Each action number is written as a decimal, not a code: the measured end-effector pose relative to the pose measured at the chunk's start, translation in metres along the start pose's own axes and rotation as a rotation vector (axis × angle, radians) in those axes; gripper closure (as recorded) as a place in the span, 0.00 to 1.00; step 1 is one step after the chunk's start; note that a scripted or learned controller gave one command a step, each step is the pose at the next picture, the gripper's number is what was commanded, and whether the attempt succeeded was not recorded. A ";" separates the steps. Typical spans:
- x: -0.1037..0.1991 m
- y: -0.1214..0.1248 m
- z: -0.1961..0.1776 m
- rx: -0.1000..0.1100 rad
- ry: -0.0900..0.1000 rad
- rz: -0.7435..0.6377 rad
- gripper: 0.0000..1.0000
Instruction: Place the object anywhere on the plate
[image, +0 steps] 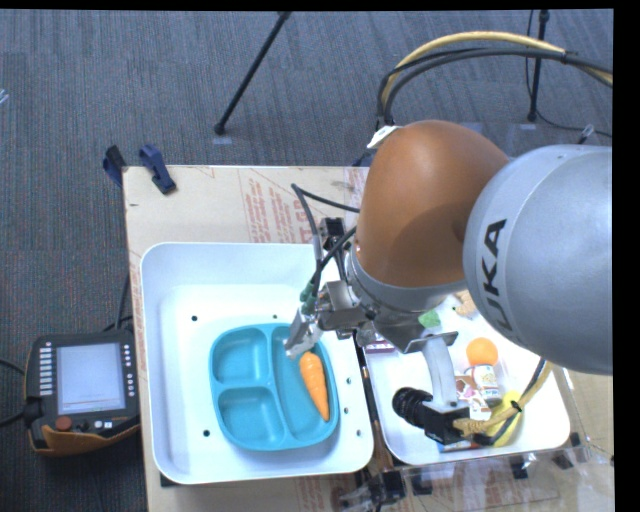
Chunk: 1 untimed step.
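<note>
The carrot lies in the blue plate's long right-hand compartment, inside the left of the 2 white bins. Its long axis runs up and down the camera view with a slight lean — broad end toward the far side, tip toward the near rim of the plate. The gripper sits at the carrot's broad end, just above it in the view, so the carrot stretches away from the fingertips toward the viewer. At that point the metal of the gripper and the orange top meet or overlap in the picture; whether the tips actually pinch the carrot, merely touch it, or hang a little over it cannot be made out from this slanted look, and how wide the gripper stands is equally unclear. Judging by how the carrot rests along the compartment floor, it looks already laid on the plate — what remains probably depends on the gripper coming straight up off that broad end without dragging the carrot along its own length.
</note>
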<state>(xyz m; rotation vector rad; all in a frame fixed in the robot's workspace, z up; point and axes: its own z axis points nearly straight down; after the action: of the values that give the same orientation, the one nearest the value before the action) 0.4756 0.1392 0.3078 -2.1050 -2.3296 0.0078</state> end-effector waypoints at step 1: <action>0.000 0.000 0.000 0.000 0.000 0.000 0.00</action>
<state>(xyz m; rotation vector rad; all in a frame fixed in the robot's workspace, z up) 0.4756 0.1392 0.3078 -2.1050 -2.3296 0.0078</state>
